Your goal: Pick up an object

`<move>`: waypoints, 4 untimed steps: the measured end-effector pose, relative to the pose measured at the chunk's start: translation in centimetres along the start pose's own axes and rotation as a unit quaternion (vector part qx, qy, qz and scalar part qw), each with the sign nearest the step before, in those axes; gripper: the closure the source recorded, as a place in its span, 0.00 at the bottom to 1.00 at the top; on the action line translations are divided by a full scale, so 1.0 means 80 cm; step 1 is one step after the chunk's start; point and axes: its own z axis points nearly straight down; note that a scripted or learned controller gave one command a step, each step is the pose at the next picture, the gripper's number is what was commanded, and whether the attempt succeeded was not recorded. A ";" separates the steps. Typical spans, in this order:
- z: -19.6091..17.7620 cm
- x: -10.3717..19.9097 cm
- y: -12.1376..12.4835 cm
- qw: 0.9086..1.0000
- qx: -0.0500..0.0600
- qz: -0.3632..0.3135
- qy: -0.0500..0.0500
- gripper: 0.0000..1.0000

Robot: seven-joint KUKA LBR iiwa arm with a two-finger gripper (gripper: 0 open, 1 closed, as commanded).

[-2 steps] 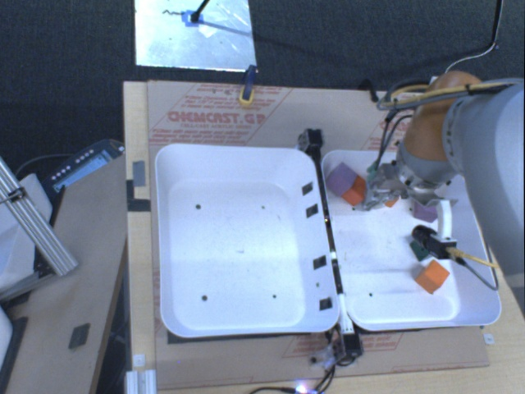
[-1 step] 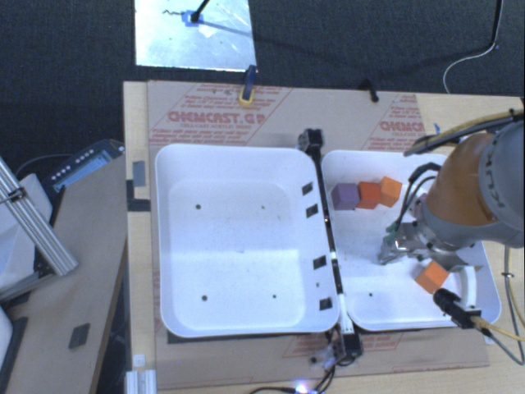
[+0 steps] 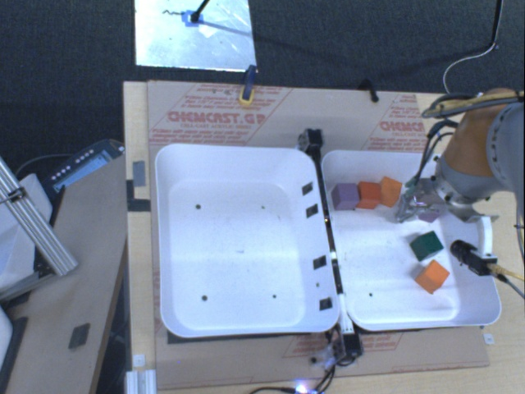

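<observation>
The left bin point(image 3: 238, 245) sat at the nine o'clock side of the bench point(image 3: 205, 109), its white floor showing a few small dark dots. A row of black clips point(image 3: 320, 236) ran along the seam where it met the right bin point(image 3: 385, 302), the two rims touching.

In the right bin, toward its twelve o'clock wall, three blocks stood in a line: a purple block point(image 3: 345, 195) nearest the seam, a dark orange block point(image 3: 369, 194) touching it at three o'clock, and a lighter orange block point(image 3: 390, 190) just beside that one. Further toward three o'clock, the gripper point(image 3: 414, 208) was lowered close to the bin floor, just beside the lighter orange block. A small patch of another purple block point(image 3: 429, 215) showed against the metal fingers at their three o'clock side; whether the fingers were spread or pressed together could not be told, nor whether that block lay between them.

At five o'clock from the gripper lay a green block point(image 3: 426, 245), tilted on the floor, and at six o'clock from it an orange block point(image 3: 432, 276), near but apart. The grey arm point(image 3: 484, 158) with its orange band reached in from three o'clock, cables looping above it.
</observation>
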 end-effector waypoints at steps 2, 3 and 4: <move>-0.221 0.012 0.076 1.000 -0.006 -0.003 0.001 1.00; -0.156 -0.035 -0.008 1.000 0.007 0.004 0.002 1.00; -0.039 -0.038 -0.058 1.000 -0.007 -0.001 -0.002 1.00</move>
